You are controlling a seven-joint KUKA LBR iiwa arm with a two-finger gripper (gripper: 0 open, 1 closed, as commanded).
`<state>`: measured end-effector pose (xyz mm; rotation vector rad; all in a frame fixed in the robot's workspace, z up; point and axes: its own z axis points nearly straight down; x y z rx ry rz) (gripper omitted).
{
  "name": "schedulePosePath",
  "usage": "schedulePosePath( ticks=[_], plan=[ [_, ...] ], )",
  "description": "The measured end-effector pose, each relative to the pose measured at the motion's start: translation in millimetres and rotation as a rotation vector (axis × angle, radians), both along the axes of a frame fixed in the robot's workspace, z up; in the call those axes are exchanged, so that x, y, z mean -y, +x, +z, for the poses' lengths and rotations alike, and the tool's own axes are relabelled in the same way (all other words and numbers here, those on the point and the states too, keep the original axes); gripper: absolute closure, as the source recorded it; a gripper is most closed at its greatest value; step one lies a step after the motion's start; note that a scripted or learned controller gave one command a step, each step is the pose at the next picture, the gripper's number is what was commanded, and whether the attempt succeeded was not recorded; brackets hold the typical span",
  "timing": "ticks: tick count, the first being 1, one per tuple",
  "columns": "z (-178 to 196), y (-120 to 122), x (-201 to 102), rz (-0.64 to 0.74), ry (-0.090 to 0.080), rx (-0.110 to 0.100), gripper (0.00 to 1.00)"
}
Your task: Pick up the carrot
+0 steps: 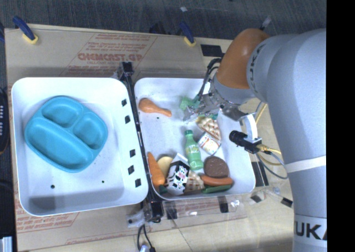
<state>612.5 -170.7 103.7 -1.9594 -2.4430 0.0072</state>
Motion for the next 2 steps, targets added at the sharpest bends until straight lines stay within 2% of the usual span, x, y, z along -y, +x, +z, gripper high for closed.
schedulePosePath(
  ticks=[1,2],
  plan=[
    [-13.7,-51.6,-68.5,-0.321,-0.001,-0.001,1.00],
    [-12.8,-51.1,-66.7,-0.323,-0.003,0.001,0.00]
  ],
)
